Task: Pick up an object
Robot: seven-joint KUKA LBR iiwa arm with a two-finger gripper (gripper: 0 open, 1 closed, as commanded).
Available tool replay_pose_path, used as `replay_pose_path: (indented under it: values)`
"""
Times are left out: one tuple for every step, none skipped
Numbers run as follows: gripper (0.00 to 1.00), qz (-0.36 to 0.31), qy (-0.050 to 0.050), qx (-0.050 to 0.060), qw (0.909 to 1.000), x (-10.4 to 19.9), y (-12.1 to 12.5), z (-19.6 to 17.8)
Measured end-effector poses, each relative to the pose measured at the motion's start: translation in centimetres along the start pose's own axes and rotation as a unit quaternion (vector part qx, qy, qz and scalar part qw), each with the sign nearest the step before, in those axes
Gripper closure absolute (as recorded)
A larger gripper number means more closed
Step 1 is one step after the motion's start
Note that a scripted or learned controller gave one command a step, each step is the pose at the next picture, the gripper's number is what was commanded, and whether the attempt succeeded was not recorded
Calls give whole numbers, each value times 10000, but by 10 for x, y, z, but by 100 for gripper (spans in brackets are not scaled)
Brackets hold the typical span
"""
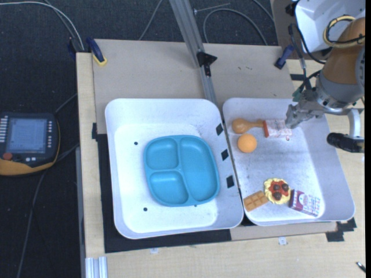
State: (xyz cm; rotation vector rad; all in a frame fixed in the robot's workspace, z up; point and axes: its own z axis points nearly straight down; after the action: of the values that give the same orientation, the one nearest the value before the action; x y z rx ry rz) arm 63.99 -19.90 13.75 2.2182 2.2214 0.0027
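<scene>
Bench (151, 68): tan board top on dark carpet floor, cables trailing across carpet at top. Two shallow white bins side by side, black tape under their edges. Metal strut (188, 25) runs down at a slant from top centre to the seam between bins.

Landmark = right bin (342, 196). All loose items sit in it.
- Orange ball (247, 143), upper-left part of the bin, near its left wall.
- Tan pear-shaped piece w/ stem (246, 125), just above the ball, lying flat, stem pointing right.
- Small red-and-white packet (278, 130), just right of the stem end, touching or nearly so; cannot tell which.
- Yellow round toy w/ red bits on top (276, 190), lower middle of bin.
- Brown waffle-like block (255, 201), touching the yellow toy's lower-left side.
- Dark red and white carton (305, 202), just right of the yellow toy, near the bin's front wall.

Left of right bin: left bin (124, 213), holding a blue three-part plate (181, 170), flat, roughly centred.

Arm (339, 62) comes in over the right bin's upper-right corner, grey w/ orange band. Claw (290, 120) hangs over the bin's top part, tips right at the packet's right end. Open/shut: cannot tell, too small and blurred. Nothing seen lifted; packet lies on bin floor.

Far left of right bin, off the bench: handheld control pad w/ screen (28, 143) on the carpet. Blue clamps at bench corners: (96, 51) and (283, 57).
</scene>
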Motion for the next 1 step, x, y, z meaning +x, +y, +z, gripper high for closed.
replay_pose_path:
  values:
    - [100,-1,-10,-29,10000,1,3,-66]
